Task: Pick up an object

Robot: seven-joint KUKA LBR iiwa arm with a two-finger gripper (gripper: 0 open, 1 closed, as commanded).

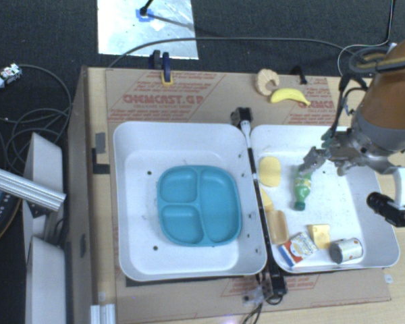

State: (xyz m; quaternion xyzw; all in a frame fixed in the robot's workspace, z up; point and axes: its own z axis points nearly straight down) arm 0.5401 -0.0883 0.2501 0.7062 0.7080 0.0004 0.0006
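The arm is reaching in from the right over the right bin (385, 245), with its gripper (313, 162) hanging above the upper middle of that bin. The fingers are pointing down and to the left, just above the top of a green bottle (301, 189), which is lying on the bin floor; whether they are released or clenched I cannot tell, and nothing is showing between them. A pale yellow oval piece (271, 171) is lying to the left of the bottle, near the divider. Toward the bin's front, a tan block (277, 225), a red and white packet (298, 248), a yellow cube (318, 234) and a silver can (345, 250) are lying close together. The left bin (131, 140) is holding a blue sectioned plate (199, 204). A banana (289, 96) is lying on the table behind the bins
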